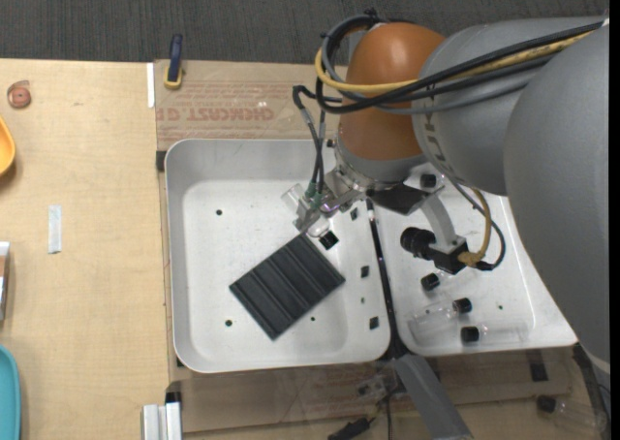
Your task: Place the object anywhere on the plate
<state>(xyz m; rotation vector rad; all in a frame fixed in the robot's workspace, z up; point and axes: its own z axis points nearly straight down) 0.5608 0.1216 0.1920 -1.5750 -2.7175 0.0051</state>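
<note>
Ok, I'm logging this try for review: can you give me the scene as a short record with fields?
arm: grey, orange band, reaching in from the right
gripper: over the left bin, near its right wall
left bin: holds a dark ribbed slab, lying flat, tilted
slab and gripper: close, slab just below the gripper; contact unclear
right bin: holds small dark pieces

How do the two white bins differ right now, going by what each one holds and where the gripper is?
The left bin holds one large, dark, ribbed slab, lying flat and turned at an angle; the right bin holds several small black pieces. The gripper hangs over the left bin, above the slab's upper corner. Both bins are shallow, white and side by side.
</note>
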